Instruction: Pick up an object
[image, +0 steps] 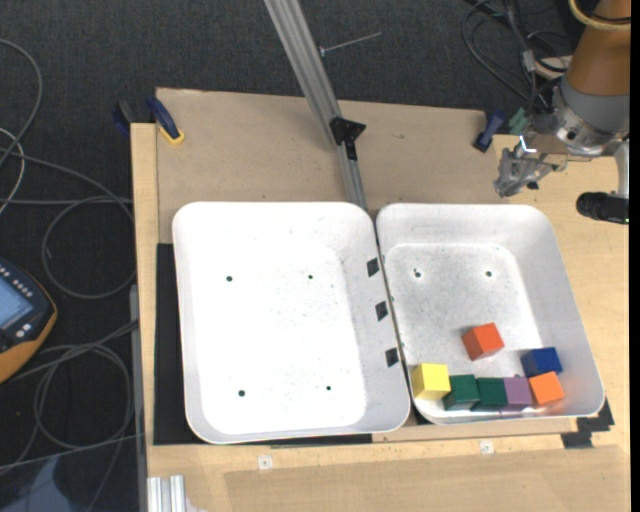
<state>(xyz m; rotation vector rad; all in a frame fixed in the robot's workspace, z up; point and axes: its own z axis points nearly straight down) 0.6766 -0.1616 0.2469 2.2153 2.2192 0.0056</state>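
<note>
My surroundings: pale wooden table (250, 150); dark carpeted floor (60, 60) strewn with looping black cables (60, 230); slanted grey metal pole (315, 85); blue clamp (165, 118) at table's far-left corner.

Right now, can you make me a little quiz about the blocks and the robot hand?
1. True or false: all the blocks lie in the right bin.
2. Which block sits apart from the row along the near wall? A) yellow block B) red-orange block C) purple block
3. Fill in: the hand is above the bench, beyond the bin's ____ wall.

Key: 1 true; 2 B; 3 far.
</note>
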